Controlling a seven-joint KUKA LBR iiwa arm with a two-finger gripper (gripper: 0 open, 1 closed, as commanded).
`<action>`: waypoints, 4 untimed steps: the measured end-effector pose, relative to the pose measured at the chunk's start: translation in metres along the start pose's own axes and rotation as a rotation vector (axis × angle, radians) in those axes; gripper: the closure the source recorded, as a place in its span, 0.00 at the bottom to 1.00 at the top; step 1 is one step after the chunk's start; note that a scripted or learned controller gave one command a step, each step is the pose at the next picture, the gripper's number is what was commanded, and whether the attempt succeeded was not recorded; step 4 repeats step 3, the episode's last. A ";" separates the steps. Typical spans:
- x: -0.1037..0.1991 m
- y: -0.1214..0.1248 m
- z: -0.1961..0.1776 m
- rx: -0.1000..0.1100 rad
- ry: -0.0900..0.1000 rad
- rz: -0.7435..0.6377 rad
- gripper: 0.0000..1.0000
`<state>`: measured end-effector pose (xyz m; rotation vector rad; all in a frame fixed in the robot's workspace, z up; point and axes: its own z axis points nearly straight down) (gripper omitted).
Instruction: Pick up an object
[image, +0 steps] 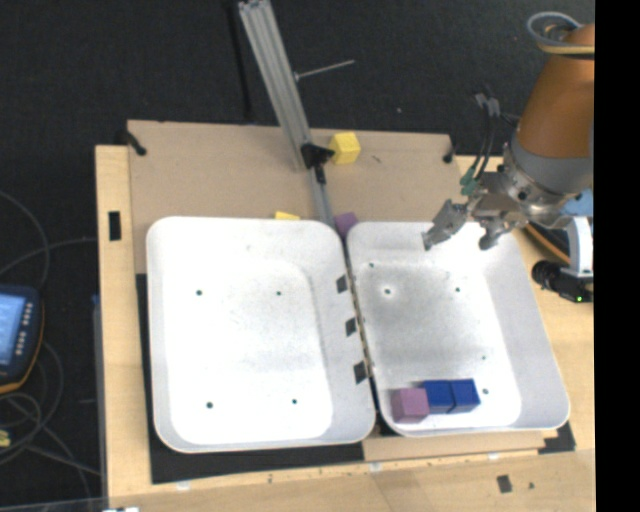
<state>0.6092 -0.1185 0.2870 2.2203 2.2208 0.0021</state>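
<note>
The tool (464, 227) hangs over the far edge of the right bin (535, 330), its two fingers spread apart with nothing between them. The things to pick lie at the opposite, near end of that bin: a purple block (408, 403) touching a blue block (448, 395), the pair forming a row that runs left to right along the near wall. So the coming move calls for travel toward the near side and slightly left, then down.
</note>
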 end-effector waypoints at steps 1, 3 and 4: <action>-0.006 0.008 0.038 0.005 -0.002 0.002 0.00; -0.049 0.008 0.045 -0.002 -0.004 0.002 0.00; -0.049 0.008 0.045 -0.002 -0.004 0.002 0.00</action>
